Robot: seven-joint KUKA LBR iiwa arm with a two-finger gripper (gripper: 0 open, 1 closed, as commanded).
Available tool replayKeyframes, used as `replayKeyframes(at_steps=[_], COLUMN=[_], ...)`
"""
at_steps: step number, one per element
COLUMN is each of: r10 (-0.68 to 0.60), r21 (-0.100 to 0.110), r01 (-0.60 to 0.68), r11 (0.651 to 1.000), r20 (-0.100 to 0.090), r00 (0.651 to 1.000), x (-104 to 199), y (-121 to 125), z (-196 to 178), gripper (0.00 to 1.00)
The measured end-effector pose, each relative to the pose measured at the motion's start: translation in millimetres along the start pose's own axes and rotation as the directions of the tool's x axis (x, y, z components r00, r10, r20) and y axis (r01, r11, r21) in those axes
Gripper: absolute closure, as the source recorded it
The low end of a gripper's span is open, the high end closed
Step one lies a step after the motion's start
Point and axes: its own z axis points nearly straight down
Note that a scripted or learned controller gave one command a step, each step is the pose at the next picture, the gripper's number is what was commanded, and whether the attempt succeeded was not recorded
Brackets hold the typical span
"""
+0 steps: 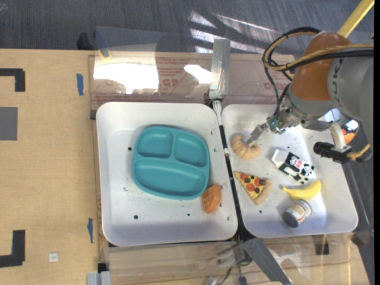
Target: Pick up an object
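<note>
End effector (257, 135) just beside croissant (245, 148); can (295, 212) label too small to read.

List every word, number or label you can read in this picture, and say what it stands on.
No text can be read.
Reddish print on the back panel: too blurred.
Label on the small can: too small.
Markings on the black-and-white carton: illegible.
</note>
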Motion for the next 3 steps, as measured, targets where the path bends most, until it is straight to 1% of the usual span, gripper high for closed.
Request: replayKeyframes(at_steps=[1, 2, 3], r10=[0.336, -0.030, -0.029], r21=[0.011, 0.012, 0.003], r01=[-0.336, 0.030, 0.029], r11=[0.942, 0.999, 1.000], r20=[0.000, -0.005, -0.002], r00=[0.942, 1.000, 1.000], x=[15.5, 26.3, 25.7], y=[18.7, -21.3, -18.1], z=[7.6, 5.6, -7.6], gripper=[0.00, 0.00, 1.00])
